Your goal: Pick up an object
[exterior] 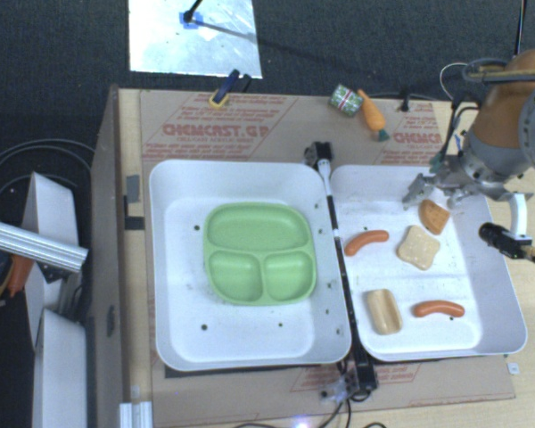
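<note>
1. Brown cardboard sheet (267, 123) covers the bench top under both bins; red printing reads "CHEMCAST GP" at its far left, with more red lettering at the far right, partly hidden by the arm.
2. Dark carpet-like floor (53, 43) surrounds the bench; a shiny silver panel (194, 25) lies on it beyond the far edge, with a small blue piece on it.
3. Left white bin (174, 239) holds a green divided plate (259, 252) with three compartments.
4. Right white bin (495, 310) holds five food items: a brown bread piece (434, 216) at the far side, a pale bread slice (418, 247) just beside it, one sausage (366, 241) near the divider, a second sausage (439, 309) towards the near right, and a hot-dog bun (383, 311) at the near side.
5. Gripper (437, 188) hangs over the far part of the right bin, directly above the brown bread piece; its fingers appear spread, nothing visible between them.
6. Grey arm (508, 123) with orange band enters from the right.
7. Toy carrot (373, 114) and a small green can (345, 99) lie on the cardboard beyond the bins.
8. Yellow-and-black clip (225, 92) sits at the far cardboard edge.
9. Black cables (36, 163) and white boxes (53, 239) stand at the left.
</note>
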You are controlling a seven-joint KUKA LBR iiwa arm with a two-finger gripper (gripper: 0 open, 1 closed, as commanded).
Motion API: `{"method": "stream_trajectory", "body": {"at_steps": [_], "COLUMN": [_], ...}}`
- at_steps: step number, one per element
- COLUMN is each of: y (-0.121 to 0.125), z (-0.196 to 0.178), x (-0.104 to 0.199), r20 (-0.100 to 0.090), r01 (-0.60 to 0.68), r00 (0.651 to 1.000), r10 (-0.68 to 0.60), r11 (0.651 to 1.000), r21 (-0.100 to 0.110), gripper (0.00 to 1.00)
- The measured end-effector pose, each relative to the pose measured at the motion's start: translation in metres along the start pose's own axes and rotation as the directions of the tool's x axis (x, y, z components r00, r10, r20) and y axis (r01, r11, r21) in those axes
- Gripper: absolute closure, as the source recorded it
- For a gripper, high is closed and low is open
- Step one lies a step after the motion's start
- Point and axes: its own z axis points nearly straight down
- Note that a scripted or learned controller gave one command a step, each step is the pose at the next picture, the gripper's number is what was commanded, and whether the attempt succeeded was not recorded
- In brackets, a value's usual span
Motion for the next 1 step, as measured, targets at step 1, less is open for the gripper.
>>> {"method": "stream_trajectory", "body": {"at_steps": [1], "y": [0.0021], "z": [0.0457], "x": [-0.0306], "r20": [0.002], "r01": [-0.003], "r00": [1.000], "r10": [0.003], "r11": [1.000], "r21": [-0.003], "gripper": [0.00]}}
